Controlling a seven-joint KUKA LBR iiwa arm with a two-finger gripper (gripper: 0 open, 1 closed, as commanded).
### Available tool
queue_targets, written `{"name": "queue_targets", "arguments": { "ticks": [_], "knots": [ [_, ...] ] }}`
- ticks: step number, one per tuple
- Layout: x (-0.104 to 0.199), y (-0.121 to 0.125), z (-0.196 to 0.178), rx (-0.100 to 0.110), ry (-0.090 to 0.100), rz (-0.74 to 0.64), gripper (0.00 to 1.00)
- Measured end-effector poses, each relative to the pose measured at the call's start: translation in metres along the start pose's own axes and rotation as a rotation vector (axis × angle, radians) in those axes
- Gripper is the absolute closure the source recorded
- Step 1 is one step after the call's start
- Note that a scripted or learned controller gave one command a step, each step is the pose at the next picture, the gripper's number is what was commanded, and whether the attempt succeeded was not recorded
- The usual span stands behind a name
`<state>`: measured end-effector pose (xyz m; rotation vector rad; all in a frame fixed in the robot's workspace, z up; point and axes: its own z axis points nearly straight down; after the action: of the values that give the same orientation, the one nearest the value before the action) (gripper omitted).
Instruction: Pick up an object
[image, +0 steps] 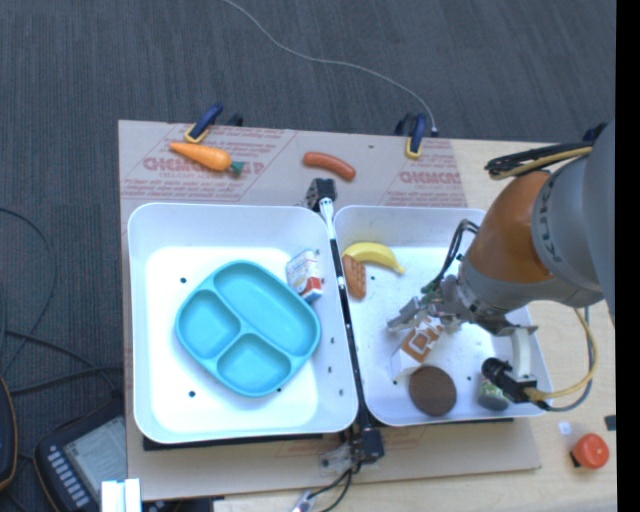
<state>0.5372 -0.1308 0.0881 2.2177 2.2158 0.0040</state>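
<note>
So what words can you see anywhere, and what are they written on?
Cardboard sheet under the bins: big red letters printed twice along its far edge, upside down from this view, too blurred to spell out for sure.
Small carton in the left bin: red and blue print, too small to read.
Brown packet by the gripper in the right bin: a white mark, not readable.
No numbers or signs can be read.

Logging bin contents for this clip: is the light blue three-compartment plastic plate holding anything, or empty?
Empty. The light blue three-compartment plastic plate lies flat in the left white bin, and all three compartments show bare blue. The small white carton sits beside its rim.
</note>
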Motion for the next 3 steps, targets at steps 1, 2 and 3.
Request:
{"name": "queue_targets", "arguments": {
  "ticks": [1, 2, 3],
  "knots": [
    [0.0, 0.001, -0.011, -0.003, 0.0, 0.0, 1.0],
    [0.0, 0.001, -0.01, -0.002, 0.0, 0.0, 0.0],
    [0.005, -0.048, -0.001, -0.009, -0.002, 0.0, 0.0]
  ]
}}
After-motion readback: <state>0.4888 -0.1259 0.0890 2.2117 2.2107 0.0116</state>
